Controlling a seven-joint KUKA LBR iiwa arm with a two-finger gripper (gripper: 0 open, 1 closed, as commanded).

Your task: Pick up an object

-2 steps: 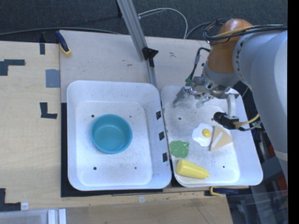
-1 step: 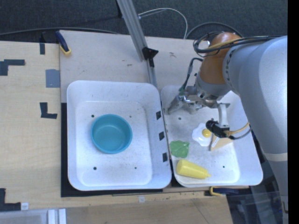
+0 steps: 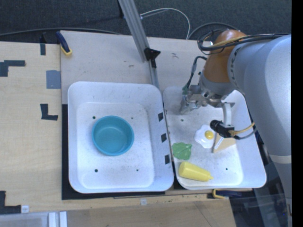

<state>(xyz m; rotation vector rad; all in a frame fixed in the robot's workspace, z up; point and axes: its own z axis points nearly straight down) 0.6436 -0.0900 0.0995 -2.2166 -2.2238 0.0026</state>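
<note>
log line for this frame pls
arm: over right bin | hand: near bin's far left corner, nothing seen held | right bin: fried egg, green piece, yellow piece | left bin: blue bowl

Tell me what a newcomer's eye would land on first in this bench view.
The big grey arm with its orange band comes first, reaching in from the right, its end effector low over the far end of the right bin. Next comes the blue bowl, alone in the middle of the left bin. Then the small cluster in the right bin's near half: a fried egg, a green piece and a yellow piece.
</note>
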